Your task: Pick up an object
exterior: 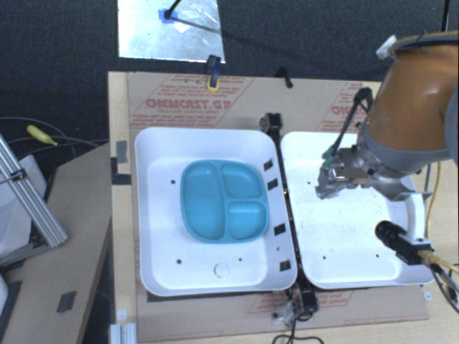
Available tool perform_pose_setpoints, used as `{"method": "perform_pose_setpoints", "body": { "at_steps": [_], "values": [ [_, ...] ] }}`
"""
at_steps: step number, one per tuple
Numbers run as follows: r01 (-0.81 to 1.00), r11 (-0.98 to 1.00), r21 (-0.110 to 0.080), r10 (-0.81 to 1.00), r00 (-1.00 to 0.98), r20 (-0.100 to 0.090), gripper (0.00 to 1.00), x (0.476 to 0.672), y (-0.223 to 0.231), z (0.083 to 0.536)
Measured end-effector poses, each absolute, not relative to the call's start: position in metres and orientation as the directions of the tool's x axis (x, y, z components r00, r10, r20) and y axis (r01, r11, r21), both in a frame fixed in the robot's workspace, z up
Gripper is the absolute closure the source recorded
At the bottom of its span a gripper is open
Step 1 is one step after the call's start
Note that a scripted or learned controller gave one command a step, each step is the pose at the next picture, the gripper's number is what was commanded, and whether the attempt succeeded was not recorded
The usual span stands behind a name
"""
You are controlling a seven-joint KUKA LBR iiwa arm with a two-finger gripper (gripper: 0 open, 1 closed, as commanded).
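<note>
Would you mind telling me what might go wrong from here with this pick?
1. The hand sits over the right bin, while the blue plate lies in the left bin, so a grasp here may close on nothing.
2. The plate is wide and flat, so two fingers might slip off its rim.

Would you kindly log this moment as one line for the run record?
arm: over right bin | hand: low above its floor | blue divided plate: left bin, untouched | pick: not yet done
</note>
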State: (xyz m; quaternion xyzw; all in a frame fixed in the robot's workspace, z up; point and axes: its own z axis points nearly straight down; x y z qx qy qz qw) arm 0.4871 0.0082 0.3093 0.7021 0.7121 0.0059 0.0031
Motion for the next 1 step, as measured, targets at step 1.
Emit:
{"method": "perform_pose_setpoints", "body": {
  "at_steps": [1],
  "values": [
    [1.0,0.013,0.003,1.0,-0.013,0.003,1.0,0.4939,0.0914,0.3039]
  ]
}}
